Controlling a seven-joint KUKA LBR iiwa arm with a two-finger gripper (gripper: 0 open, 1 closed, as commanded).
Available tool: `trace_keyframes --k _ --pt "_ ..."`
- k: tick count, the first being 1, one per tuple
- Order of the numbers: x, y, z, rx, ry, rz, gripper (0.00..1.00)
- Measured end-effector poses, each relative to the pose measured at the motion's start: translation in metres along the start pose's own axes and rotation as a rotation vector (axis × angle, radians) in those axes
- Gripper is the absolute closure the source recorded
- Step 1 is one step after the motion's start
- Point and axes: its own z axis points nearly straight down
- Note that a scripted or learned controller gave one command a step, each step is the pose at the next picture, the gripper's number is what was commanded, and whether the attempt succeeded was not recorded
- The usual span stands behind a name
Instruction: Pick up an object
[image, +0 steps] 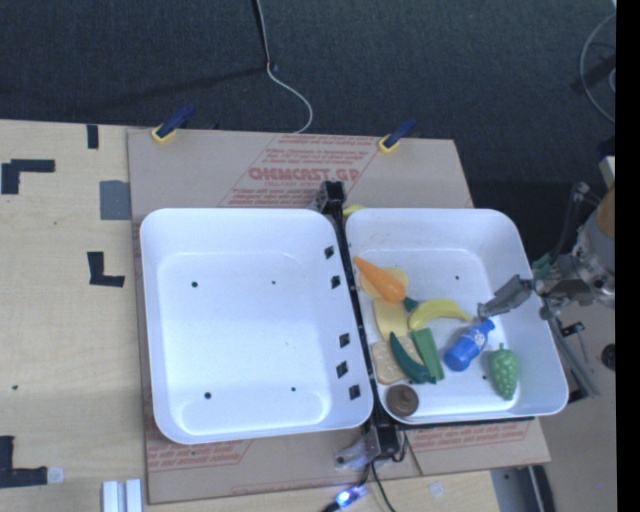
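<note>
Even, diffuse overhead light, fairly bright; the white bins (240, 330) sit near overexposure with little surface detail, and shadows are soft and faint along their inner walls. Low resolution, overall slight softness, small toys in the right bin (500, 240) are mushy. Dark floor (400, 60) up top is underexposed and grainy.

Red print on the cardboard sheet (300, 165) under the bins read "CHEMCAST GP", upside-down-ish, slanted; smaller red lines around it were too blurred to read. More red print at the sheet's bottom edge was also illegible.
</note>
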Motion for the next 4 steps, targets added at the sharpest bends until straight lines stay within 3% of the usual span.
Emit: trace_keyframes --k 1,2,3,4 --pt "0.011 0.036 0.162 0.007 0.003 -0.003 0.0" --pt "0.01 0.036 0.144 0.002 0.001 -0.001 1.0" --pt "0.09 0.11 0.124 -0.006 0.001 -0.01 1.0" --pt "0.035 0.064 0.175 -0.007 0.001 0.004 1.0"
